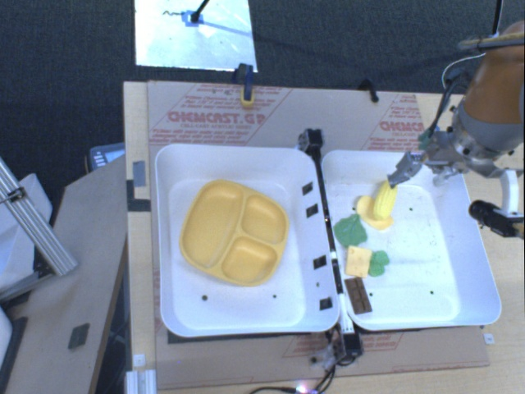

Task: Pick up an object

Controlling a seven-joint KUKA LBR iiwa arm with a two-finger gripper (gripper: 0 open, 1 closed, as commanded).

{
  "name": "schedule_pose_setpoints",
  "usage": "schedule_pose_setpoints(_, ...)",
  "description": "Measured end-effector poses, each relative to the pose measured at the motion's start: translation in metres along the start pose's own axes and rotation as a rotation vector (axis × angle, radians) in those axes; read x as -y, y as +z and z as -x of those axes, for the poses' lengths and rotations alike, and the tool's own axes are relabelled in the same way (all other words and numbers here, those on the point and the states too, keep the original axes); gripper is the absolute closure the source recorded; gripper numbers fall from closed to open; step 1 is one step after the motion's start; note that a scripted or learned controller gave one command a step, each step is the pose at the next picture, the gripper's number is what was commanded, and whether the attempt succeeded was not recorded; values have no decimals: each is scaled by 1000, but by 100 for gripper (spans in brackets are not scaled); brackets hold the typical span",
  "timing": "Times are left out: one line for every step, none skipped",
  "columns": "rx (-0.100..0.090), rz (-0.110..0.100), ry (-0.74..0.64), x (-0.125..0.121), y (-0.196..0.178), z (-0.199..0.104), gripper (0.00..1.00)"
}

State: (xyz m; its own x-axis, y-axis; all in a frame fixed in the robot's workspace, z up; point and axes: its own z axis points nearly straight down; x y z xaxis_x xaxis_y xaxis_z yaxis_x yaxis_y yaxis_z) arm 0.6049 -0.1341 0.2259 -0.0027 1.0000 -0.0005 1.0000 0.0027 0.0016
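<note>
Camera view puts your gripper [404, 171] low over the far part of the right bin [459, 302], its tip just beside the upper end of the yellow corn cob [383, 200]; whether it touches the cob you cannot settle from this slant, and you cannot tell how it is set or whether it has hold of anything. The likeliest failure, as a judgement, is a glancing contact: the cob looks rounded and smooth, so a closing grip near its end could squirt it sideways or roll it toward the green leafy piece [351, 231] just beside it. A second risk is crowding, since the yellow block [358, 261] and the small green piece [378, 263] lie near, toward the bin's near-left part, and a shoved cob could knock them. The brown bar [358, 295] sits by the bin's near-left edge, clear of this. The cob itself is bright yellow, stubby, lying tilted in the far-left part of the right bin, with a paler base. The left bin [180, 302] carries a yellow divided plate [234, 231], well apart from the action.
</note>
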Motion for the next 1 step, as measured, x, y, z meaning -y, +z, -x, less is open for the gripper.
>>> schedule_pose_setpoints(3,2,2,-42,69,41,0)
